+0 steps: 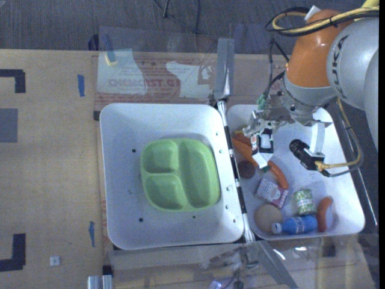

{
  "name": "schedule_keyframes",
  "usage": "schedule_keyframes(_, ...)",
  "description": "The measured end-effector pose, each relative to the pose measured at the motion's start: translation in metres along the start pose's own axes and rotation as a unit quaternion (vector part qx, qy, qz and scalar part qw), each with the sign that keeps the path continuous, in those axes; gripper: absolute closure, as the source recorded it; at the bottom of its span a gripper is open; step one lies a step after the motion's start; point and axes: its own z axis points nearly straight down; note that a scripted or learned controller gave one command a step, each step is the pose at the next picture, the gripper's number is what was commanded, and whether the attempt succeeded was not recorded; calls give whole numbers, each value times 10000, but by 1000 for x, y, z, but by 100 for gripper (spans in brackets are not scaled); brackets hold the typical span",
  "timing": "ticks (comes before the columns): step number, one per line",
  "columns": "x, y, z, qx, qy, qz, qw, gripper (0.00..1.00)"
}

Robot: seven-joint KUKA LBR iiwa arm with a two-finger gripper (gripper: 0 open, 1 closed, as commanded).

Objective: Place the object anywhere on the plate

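Note:
A green divided plate [180, 173] lies in the middle of the left white bin [120, 131], with nothing on it. My gripper [261, 144] hangs low over the upper left part of the right bin [352, 212], below the arm's orange band [310, 56]. Just left of it lies an orange carrot-like piece [242, 144], and below that a dark brown round object [246, 170]. An orange sausage [278, 174] lies just below and right of the gripper. I see nothing clearly held.
The right bin also holds a pink packet [271, 192], a beige ball [267, 217], a blue bottle [297, 225], a green can [304, 201] and a red sausage [325, 213]. A black cable connector [304, 152] hangs beside the wrist.

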Motion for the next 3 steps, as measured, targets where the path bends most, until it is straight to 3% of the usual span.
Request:
schedule_keyframes(1,54,-34,-9,10,6,-1541,9881,100)
schedule_keyframes(2,133,-40,0,9,1,-2355,9719,100)
schedule_keyframes(3,132,-40,0,5,0,-2350,9720,0)
